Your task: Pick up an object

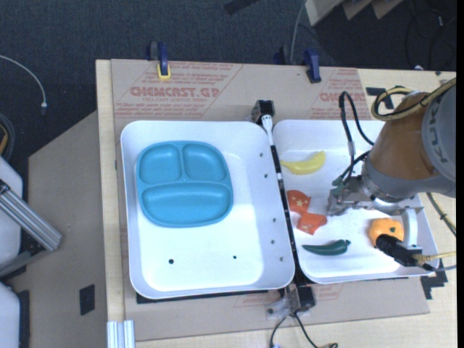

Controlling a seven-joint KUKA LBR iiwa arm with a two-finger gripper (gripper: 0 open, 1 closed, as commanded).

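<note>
The right bin (pixel 362 267) holds a yellow banana (pixel 304 163), two red pieces (pixel 298 201) (pixel 312 223), a dark green pepper (pixel 327 247) and an orange fruit (pixel 383 230). My gripper (pixel 339 199) reaches down into this bin from the right. It sits just right of the red pieces, below the banana and above the pepper. Nothing shows in its grasp. The grey arm with its orange band (pixel 406 147) covers the bin's right part.
A blue divided plate (pixel 185 183) lies in the left bin (pixel 210 267). A black divider (pixel 279 194) runs between the bins. Cables (pixel 351 122) hang by the arm. Blue clamps (pixel 161 56) (pixel 312 64) hold the cardboard's far edge.
</note>
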